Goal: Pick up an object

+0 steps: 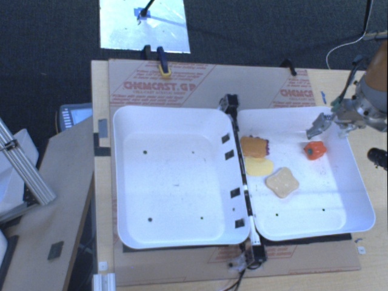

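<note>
The right bin [339, 223] holds several small objects. An orange-red piece [314, 150] lies near its far right side. A brown and orange burger-like piece [254, 146] and a flat yellow piece [259, 167] sit against the bin's left wall. A beige toast-shaped piece [282, 182] lies a little in front of them. My gripper [331, 130] hangs over the bin's far right part, just above and behind the orange-red piece. It is open, its fingers spread with nothing between them.
The left bin [121, 162] stands beside the right one, joined by a clipped divider [236, 162]. A cardboard sheet [200, 80] lies under both bins. Cables [342, 50] hang at the far right near the arm.
</note>
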